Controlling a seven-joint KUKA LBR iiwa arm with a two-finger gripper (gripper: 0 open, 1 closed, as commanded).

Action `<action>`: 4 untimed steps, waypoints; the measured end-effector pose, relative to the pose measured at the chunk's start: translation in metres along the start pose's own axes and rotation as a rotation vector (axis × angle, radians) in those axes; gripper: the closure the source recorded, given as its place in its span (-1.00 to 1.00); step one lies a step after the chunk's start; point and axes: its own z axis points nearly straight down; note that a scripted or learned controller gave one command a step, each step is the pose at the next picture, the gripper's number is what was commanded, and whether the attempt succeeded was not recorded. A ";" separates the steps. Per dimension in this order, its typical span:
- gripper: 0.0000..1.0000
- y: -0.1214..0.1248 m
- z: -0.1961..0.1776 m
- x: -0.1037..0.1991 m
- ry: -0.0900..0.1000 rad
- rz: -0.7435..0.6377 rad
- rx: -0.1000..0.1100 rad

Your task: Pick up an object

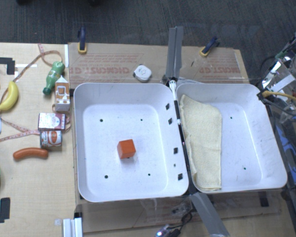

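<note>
An orange cube (126, 148) sits near the middle of the left bin (89, 181). A folded cream towel (202, 142) lies along the right bin's (266, 147) left wall. A banana (7, 97) lies near the bench's left edge.

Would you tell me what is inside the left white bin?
The left bin holds a single orange block near the middle of its white floor. The floor directly beneath the block is covered.
</note>
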 end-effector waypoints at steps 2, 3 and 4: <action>-1.00 -0.016 0.020 0.000 0.003 -0.249 -0.002; -1.00 -0.012 -0.012 -0.020 0.002 -0.179 -0.001; -1.00 -0.006 -0.099 -0.018 0.002 0.202 0.000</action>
